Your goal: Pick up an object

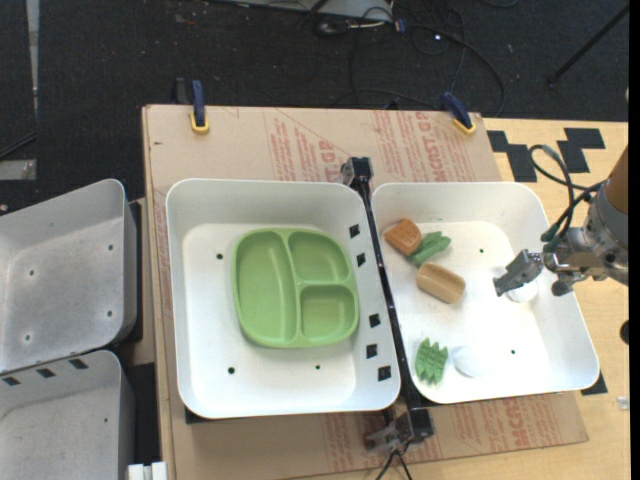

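Green ridged piece [432,360]: at the near edge of the right bin [570,340], about 7 o'clock from the bin's middle, close to the divider between the two bins.
White round object [467,361]: just beside the green ridged piece, at its 3 o'clock.
Tan block [441,284]: near the right bin's middle, lying at a slant.
Gripper [519,278]: low over the right bin, at 3 o'clock from the tan block and apart from it; a small white thing [521,292] shows just under its tip, but whether it is gripped, and whether the gripper is apart or together, I cannot tell.
Arm [600,233]: comes in from 3 o'clock, dark cables looping above the wrist.
Green leafy piece [433,246]: at 12 o'clock from the tan block, just beside it.
Orange-brown block [403,236]: touching the leafy piece on its 9 o'clock side, toward the bin's far left corner.
Left bin [200,298]: holds a green divided plate [296,287] with three compartments, lying flat in the middle.
Surface [270,143]: brown board under both bins, with two clamps [198,106] at its far edge.
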Tool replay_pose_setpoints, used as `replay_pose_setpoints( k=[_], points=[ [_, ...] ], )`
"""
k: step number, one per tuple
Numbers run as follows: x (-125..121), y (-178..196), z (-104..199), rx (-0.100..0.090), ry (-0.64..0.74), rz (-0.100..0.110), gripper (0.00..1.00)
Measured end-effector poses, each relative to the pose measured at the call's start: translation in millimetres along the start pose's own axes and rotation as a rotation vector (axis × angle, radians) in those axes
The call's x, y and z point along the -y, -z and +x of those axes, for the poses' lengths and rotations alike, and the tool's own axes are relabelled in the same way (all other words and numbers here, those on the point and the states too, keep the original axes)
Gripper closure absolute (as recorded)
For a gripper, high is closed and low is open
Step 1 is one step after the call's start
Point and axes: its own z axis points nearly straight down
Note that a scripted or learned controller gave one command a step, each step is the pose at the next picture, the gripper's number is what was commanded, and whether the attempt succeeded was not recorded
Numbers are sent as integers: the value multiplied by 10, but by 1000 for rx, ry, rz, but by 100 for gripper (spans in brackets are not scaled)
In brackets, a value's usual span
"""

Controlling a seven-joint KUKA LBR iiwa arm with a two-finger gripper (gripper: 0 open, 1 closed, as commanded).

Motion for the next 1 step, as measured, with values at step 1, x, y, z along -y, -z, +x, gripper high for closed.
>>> replay_pose_setpoints(
  k=[1],
  points=[
    [-20,55,7,2,4,-11,0]
  ],
)
